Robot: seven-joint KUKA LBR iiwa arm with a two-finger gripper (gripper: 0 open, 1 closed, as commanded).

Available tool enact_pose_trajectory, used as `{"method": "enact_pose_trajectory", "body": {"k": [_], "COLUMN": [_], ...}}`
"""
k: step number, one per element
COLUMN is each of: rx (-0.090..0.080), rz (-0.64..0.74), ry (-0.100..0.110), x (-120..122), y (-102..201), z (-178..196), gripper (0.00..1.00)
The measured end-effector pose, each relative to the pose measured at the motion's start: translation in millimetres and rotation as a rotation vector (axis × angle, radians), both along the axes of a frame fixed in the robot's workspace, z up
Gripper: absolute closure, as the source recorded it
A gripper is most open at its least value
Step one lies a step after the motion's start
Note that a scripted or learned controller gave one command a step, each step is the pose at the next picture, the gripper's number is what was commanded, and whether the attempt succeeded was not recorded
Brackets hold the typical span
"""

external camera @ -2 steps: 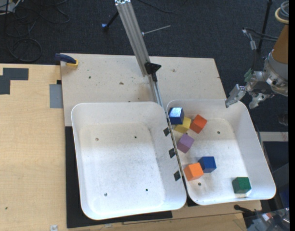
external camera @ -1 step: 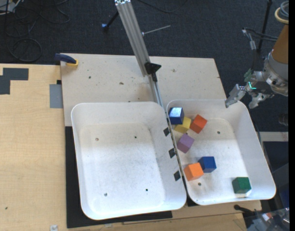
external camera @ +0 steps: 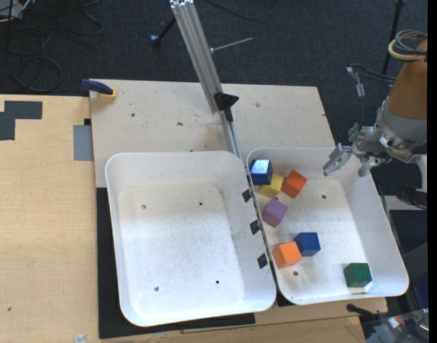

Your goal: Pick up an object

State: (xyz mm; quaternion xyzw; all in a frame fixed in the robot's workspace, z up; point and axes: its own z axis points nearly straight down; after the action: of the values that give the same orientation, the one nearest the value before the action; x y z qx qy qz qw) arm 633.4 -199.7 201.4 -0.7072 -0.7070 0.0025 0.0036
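The blocks are small, hard-edged cubes, so none has a real long axis; most sit turned at an angle to the bin walls. All lie in the right bin [external camera: 390,249]. Near its upper left corner a blue block with a pale top face [external camera: 260,170] touches a yellow block [external camera: 272,186], and an orange-red block [external camera: 294,184] sits just beside them, turned like a diamond. A purple block [external camera: 275,211] lies just below the yellow one. Lower down, an orange block [external camera: 287,254] and a dark blue block [external camera: 308,244] touch corner to side. A green block [external camera: 358,274] sits apart, near the lower right corner.

The gripper [external camera: 353,160] hangs over the bin's upper right part, its two grey fingers spread apart with nothing between them, well clear of every block.

The left bin [external camera: 133,184] is a shallow white tray with rounded corners and a speckled floor. Both rest on a pale, scuffed board [external camera: 154,120], and a ridged metal bar [external camera: 201,48] slants up behind them.
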Motion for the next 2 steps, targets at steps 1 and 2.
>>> {"method": "enact_pose_trajectory", "body": {"k": [1,2], "rx": [0.000,0.000], "rz": [0.003,0.000], "ry": [-0.002,0.000], "x": [1,-3], "y": [4,0], "z": [-44,-108], "gripper": [0.00,0.00]}}
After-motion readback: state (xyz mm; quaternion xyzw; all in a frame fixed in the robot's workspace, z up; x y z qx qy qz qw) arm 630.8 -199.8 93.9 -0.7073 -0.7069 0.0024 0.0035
